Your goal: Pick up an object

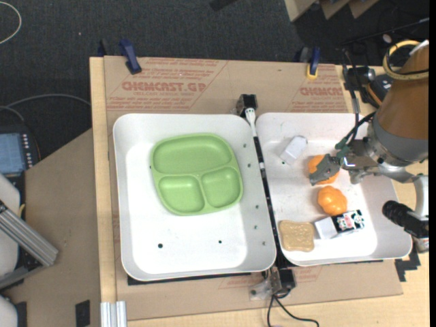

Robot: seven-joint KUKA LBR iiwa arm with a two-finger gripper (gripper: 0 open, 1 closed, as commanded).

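Observation:
In the right bin (381, 247) lie two orange fruit-like objects, a pale grey-white block (294, 148), a tan slice of bread (298, 236) and a small black, white and red box (345, 223). My gripper (336, 166) hangs low over the bin's middle, right against the upper orange object (325, 163), and covers part of it. The second orange object (332, 200) lies just below, apart from the gripper. The arm's grey body and orange band fill the right side above the bin.
The left bin (136, 237) holds a green divided plate (196, 173). A black divider strip (262, 182) runs between the bins. Both rest on a cardboard-covered bench (177, 80) with clamps at its far edge.

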